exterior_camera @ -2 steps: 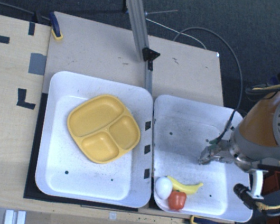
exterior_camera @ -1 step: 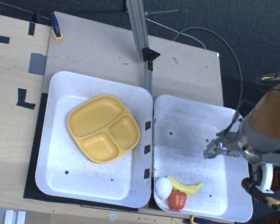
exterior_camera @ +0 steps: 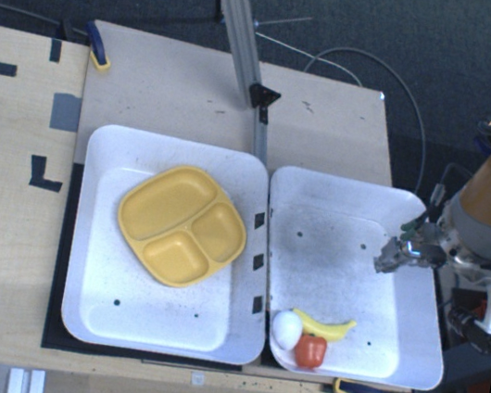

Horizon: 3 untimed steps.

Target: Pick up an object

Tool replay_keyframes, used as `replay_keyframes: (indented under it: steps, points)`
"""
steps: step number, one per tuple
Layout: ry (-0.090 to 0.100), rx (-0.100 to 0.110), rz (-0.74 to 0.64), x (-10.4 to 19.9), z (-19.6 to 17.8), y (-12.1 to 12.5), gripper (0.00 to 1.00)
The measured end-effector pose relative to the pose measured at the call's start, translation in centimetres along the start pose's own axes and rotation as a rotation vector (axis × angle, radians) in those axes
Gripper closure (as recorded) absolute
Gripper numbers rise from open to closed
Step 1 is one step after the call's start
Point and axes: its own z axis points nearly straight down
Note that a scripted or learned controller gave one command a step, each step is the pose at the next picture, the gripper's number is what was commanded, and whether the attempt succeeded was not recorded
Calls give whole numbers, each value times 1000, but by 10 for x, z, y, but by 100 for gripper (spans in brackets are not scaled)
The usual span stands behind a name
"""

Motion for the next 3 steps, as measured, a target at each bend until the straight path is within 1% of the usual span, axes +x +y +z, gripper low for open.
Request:
replay_keyframes:
  steps: [1,2,3]
  points:
    - [1,2,-1,0,-25,1,100]
    - [3,4,-5,49,-34,1,100]
    - [2,6,-5,97,-29,-9,100]
